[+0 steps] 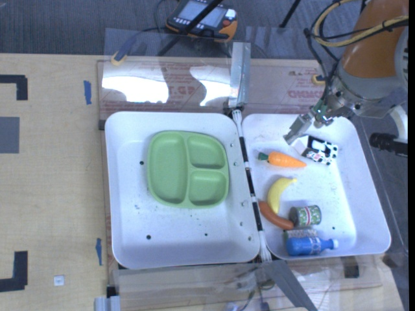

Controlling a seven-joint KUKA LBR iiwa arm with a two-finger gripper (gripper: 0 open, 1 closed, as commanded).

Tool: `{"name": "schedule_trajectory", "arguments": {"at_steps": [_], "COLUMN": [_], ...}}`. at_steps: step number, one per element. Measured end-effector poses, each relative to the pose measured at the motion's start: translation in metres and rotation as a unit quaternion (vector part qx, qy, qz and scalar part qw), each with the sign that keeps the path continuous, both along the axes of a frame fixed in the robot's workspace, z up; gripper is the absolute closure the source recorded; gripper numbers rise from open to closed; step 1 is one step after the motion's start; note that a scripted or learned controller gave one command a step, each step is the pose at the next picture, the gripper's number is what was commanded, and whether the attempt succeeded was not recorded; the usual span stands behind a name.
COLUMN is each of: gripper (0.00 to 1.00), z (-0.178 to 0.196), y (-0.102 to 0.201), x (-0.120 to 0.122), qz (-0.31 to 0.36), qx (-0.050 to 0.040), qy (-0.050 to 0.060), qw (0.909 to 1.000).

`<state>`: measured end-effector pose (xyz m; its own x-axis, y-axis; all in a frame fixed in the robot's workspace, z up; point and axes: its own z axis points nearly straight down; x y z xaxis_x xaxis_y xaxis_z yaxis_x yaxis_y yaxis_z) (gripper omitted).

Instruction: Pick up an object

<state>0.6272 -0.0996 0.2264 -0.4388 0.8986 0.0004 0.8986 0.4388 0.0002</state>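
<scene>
The right bin [363, 193] holds an orange carrot [283, 160], a yellow banana [279, 191], a red sausage-like piece [275, 216], a small green can [305, 215], a blue bottle [308, 245] and a black-and-white card [321, 150]. My gripper [299, 131] hangs over the far part of this bin, just above and right of the carrot and left of the card. Nothing shows between its fingers.
The left bin [123, 193] carries a green divided plate [189, 168]. A metal divider [240, 76] stands at the back between the bins. Cables and a handheld device [201, 17] lie behind the bench.
</scene>
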Motion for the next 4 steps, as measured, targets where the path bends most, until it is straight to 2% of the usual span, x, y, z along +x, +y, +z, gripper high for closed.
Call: {"name": "schedule_trajectory", "arguments": {"at_steps": [1,2,3,4], "gripper": [0.00,0.00,1.00,1.00], "z": [-0.105,-0.140,-0.129,-0.042], "y": [-0.003,-0.002,-0.002,0.038], "x": [-0.029,-0.002,0.000,-0.002], "qz": [0.033,0.043,0.042,-0.019], "qx": [0.0002,-0.0005,-0.0004,-0.0003], "qy": [0.000,-0.003,-0.006,0.000], "qw": [0.9995,0.9991,0.9991,0.9998]}}
